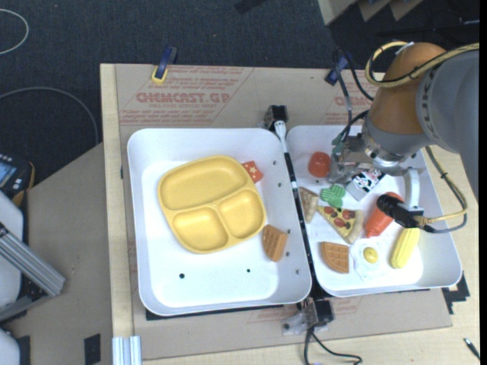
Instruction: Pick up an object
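My gripper (351,170) hangs low over the right bin (437,268), near its back left part. A red tomato (319,163) lies just left of it. A green toy piece (332,196) sits right in front of it, close to the gripper's tip. Further forward are a pizza slice (339,220), a waffle (334,256), a fried egg (368,255), a yellow corn cob (405,247) and an orange-red carrot (378,221). I see nothing held in the gripper.
The left bin (152,272) holds a yellow divided plate (211,202), a small red piece (253,172) at its back right and a brown pastry (275,242) near the divider. A tan wedge (308,202) lies at the right bin's left wall.
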